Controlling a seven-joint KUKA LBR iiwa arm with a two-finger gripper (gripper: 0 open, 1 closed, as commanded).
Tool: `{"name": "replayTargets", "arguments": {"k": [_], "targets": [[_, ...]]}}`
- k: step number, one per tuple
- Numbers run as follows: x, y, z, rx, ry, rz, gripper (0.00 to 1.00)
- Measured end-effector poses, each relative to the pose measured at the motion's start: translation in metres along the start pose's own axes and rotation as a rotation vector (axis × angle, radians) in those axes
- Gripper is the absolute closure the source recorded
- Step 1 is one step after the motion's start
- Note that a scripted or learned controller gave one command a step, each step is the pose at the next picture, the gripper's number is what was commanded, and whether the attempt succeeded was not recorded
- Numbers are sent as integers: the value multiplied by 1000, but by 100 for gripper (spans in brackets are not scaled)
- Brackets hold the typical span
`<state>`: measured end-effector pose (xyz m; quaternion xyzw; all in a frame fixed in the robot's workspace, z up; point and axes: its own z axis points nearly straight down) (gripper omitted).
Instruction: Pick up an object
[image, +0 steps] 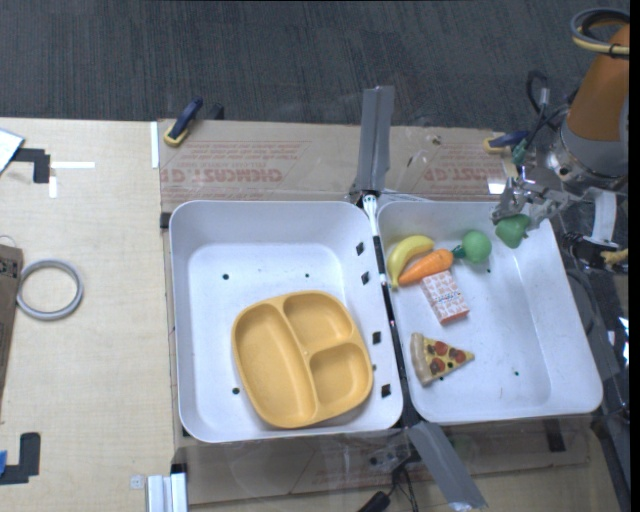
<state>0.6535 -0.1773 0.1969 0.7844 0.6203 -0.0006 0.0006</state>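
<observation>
I am seeing the claw (517, 212) hanging over the far right corner of the right bin (560, 330), with a small green thing (511, 232) sitting at its tips; whether it is pinched between them or only lying beneath, I cannot tell, nor how wide the claw is standing. Just left of the claw a green ball (476, 246) is lying by a carrot (427, 265), which is touching a banana (406, 254). Nearer me than the claw, a red box (445, 297) and a pizza slice (437, 358) are resting apart. Far to the claw's left, a yellow plate (301, 357) is lying in the left bin (200, 300), and a tape roll (48, 289) is resting on the tabletop (90, 400).
</observation>
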Motion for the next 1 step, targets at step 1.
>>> {"name": "replayTargets", "arguments": {"k": [1], "targets": [[3, 5, -47, -1, -1, -100, 100]]}}
